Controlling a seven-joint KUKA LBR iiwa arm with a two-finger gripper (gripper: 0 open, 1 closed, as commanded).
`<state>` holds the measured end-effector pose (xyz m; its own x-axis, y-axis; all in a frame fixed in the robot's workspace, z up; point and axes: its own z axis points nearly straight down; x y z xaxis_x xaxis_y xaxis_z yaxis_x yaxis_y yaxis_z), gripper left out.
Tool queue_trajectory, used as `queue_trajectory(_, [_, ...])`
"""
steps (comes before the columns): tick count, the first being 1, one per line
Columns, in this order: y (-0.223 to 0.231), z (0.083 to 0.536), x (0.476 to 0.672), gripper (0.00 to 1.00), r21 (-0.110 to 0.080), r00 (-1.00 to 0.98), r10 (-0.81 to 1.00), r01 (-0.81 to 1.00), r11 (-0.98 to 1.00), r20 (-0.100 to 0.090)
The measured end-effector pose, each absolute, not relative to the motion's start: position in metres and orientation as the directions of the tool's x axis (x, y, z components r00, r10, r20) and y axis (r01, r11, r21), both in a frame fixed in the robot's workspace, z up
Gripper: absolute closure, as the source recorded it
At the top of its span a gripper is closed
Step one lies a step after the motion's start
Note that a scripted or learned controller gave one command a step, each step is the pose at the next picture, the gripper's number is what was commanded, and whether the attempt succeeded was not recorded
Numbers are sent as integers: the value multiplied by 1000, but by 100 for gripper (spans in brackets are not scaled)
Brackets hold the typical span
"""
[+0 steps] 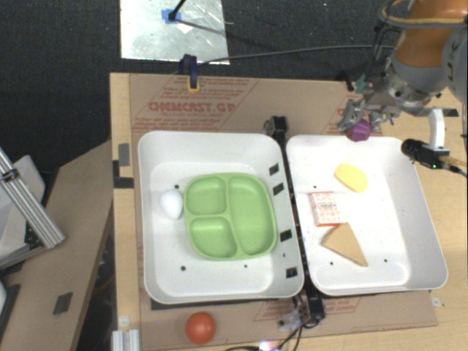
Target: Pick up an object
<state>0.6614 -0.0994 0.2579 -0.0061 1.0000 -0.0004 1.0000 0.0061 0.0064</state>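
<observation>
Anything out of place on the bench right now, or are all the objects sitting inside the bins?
One stray: an orange ball lies on the board in front of the left bin, outside both bins. The white ball sits beside the green tray, not in a compartment.

orange ball [199,327] below the bins

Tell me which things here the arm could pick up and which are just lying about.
Belonging to the job:
- two-finger gripper, a small purple object at its tip
- yellow oval piece
- red-and-white packet
- tan wedge

Lying about:
- green sectioned tray
- white ball
- orange ball
- blue clamp
</observation>
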Motion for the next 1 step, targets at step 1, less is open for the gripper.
queue_trajectory(1, [-36,252,654,100,1,-10,1000,1000,10,2])
